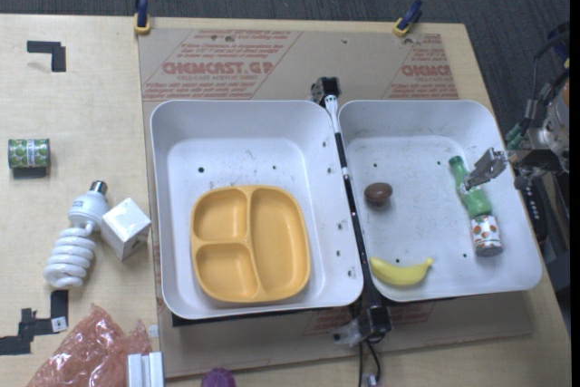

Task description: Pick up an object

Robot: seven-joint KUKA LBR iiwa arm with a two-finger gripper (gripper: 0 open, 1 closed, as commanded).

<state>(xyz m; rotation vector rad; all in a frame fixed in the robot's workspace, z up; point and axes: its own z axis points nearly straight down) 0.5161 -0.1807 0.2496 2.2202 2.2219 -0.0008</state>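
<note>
Lying along the right side of the right bin [426, 127], a green bottle [476, 206] with a white-and-red label end points its neck toward the far wall and its base toward the near one. The gripper [483, 169] sits directly over the bottle's upper half, its metal fingers [490, 162] just above or against the green body; from this angle one cannot tell whether they are apart, together, or clamped on the bottle. The arm [548, 136] reaches in over the bin's right rim.

Elsewhere in the same bin, a small brown rounded object [378, 193] rests near the middle, well apart from the bottle, and a yellow banana [401, 270] lies by the near wall. Neither stands between the gripper and the bottle.

The left bin [172, 131] holds a yellow divided plate [251, 243] with three compartments. On the bench [72, 104] to the left lie a spiral light bulb [74, 242], a white cube [126, 227] just beside it, a small green can [28, 154] farther back, and a crumpled pink mesh bag [91, 353] at the near edge.
</note>
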